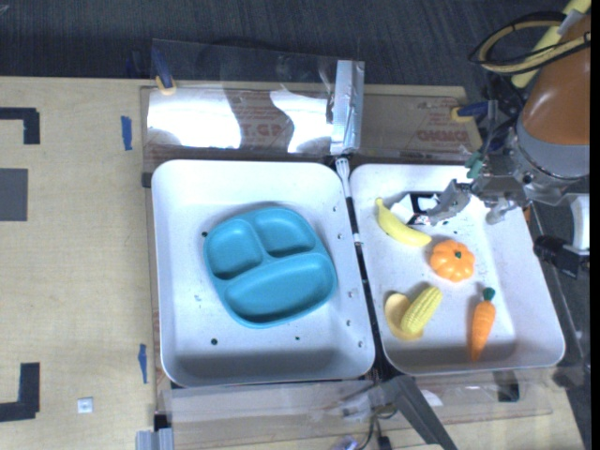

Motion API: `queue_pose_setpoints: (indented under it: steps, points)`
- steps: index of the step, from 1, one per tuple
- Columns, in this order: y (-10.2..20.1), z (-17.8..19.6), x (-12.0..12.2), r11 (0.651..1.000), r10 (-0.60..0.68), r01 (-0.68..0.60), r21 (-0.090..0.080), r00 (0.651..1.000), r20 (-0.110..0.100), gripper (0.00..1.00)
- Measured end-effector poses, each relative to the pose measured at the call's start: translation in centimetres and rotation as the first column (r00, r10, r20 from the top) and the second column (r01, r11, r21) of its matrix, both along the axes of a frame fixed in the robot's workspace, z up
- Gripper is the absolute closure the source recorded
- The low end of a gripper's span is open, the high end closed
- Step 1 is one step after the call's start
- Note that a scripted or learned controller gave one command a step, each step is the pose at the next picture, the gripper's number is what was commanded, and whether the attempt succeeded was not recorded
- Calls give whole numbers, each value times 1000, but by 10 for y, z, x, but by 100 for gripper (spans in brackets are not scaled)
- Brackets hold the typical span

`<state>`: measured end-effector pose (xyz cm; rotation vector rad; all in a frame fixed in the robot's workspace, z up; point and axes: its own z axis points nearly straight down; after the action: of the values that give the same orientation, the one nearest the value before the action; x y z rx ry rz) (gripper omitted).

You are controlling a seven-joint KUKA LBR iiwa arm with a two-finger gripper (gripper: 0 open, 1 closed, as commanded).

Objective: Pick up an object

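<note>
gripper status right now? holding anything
gripper: over the right bin, just by the banana; open or shut cannot be told.

Both white bins, the left bin (178, 279) and the right bin (525, 289), look like smooth, slightly shiny plastic. The blue divided plate (270, 262) is smooth matt plastic. The banana (401, 225), pumpkin (452, 261), corn cob (420, 309) and carrot (481, 322) have a smooth, toy-plastic look, the corn's surface ribbed. At upper centre, a clear sheet (234, 115) is glossy and throws glare. The worktop (66, 279) looks like pale matt wood. The pincer (448, 204) appears dull grey metal.
</note>
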<state>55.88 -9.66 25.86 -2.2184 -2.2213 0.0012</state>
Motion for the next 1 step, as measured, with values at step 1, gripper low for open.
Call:
queue_pose_setpoints:
  steps: [1]
  points:
    - [-18,-171,-77,1000,27,-27,-3,1000,9,0]
